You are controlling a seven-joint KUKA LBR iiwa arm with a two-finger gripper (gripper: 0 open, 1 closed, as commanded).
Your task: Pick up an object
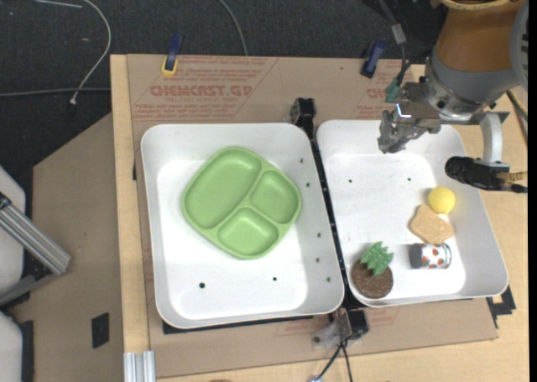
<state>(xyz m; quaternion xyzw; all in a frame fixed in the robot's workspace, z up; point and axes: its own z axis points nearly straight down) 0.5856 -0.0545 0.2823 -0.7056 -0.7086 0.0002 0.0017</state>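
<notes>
Worktop: brown board [252,86] is laid beneath two white bins set side by side, so that both are reached by one arm from the right.
Nearest objects: a small potted plant [373,269] and a red-spotted white cup [431,256] are seen at the near edge of the right bin [369,196], well below the jaws [393,138] and apart from them.
Middle objects: a tan biscuit-like piece [430,225] is laid touching a yellow ball [441,200], below and to the right of the jaws; these are judged the closest candidates for a pick.
Left bin: a green divided plate [242,201] is held in the left bin [168,238], well to the left of the jaws.
Jaws: they are hung over the bare far end of the right bin with nothing held; whether they are apart or together cannot be told.
Stage: no object is yet grasped; a move toward the near right cluster is judged necessary.
</notes>
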